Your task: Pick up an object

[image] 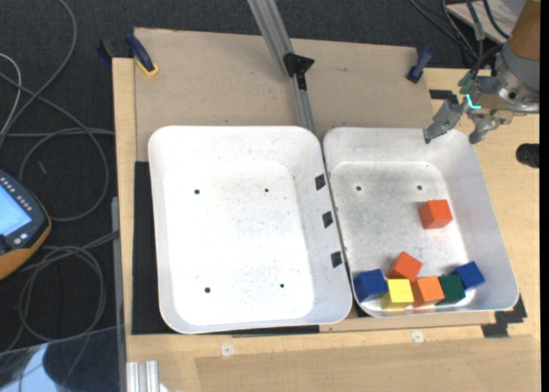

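Blue clamps (142, 55) pin a cardboard sheet (223, 81); cables (51, 124) trail left.

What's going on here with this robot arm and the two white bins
A grey arm reaches in from the right, its end effector open and holding nothing, poised over the far right corner of the right bin. That bin holds coloured blocks: a lone orange block mid-bin, and a cluster along the near edge, including a blue block, a yellow block and a green block. The left bin sits beside it. No pick has happened yet.
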Robot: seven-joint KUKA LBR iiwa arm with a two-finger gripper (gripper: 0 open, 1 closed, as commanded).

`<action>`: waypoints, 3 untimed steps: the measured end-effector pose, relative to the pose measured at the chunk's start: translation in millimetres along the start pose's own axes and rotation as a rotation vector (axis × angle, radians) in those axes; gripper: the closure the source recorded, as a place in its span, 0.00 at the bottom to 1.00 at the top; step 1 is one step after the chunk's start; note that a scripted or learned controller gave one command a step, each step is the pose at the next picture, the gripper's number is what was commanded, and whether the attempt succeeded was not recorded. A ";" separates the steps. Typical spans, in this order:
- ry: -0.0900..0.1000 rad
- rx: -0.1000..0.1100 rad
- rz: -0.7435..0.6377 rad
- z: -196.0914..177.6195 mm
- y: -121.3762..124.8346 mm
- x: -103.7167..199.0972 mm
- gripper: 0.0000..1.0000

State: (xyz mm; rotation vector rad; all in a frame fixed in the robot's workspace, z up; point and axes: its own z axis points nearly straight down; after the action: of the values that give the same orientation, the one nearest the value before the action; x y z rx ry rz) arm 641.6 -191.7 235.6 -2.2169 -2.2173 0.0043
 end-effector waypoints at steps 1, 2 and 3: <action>-0.002 -0.004 -0.002 -3.0 0.9 0.2 0.00; -0.001 -0.001 -0.002 51.1 10.9 3.6 0.00; -0.001 -0.001 -0.001 101.1 20.1 0.9 0.00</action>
State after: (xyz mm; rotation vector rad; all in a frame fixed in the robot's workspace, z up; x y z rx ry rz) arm 661.0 -190.6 134.4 -2.2162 -2.2198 0.0047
